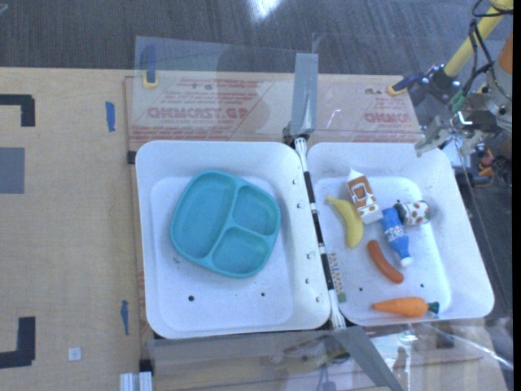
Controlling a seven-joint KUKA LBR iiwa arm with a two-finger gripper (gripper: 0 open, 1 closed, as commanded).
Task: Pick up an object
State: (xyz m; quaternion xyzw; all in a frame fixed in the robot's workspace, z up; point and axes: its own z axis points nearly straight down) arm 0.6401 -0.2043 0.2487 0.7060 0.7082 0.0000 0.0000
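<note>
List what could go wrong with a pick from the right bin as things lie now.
1. The banana, carton and bottle lie close together, so fingers may catch two items or knock one aside.
2. The carrot lies near the bin's front wall, which may block a finger.
3. The gripper is off at the bin's far corner.

A robotics lab; taped bench (pixel 65 243), two white bins (pixel 155 157), carpeted floor (pixel 203 6).

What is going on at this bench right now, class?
A robot arm is meant to pick up an object, but nothing is held yet. Its gripper sits at the far right corner of the right bin, above the toys. That bin holds a banana, milk carton, blue bottle, sausage and carrot. The left bin holds a teal divided plate.
</note>
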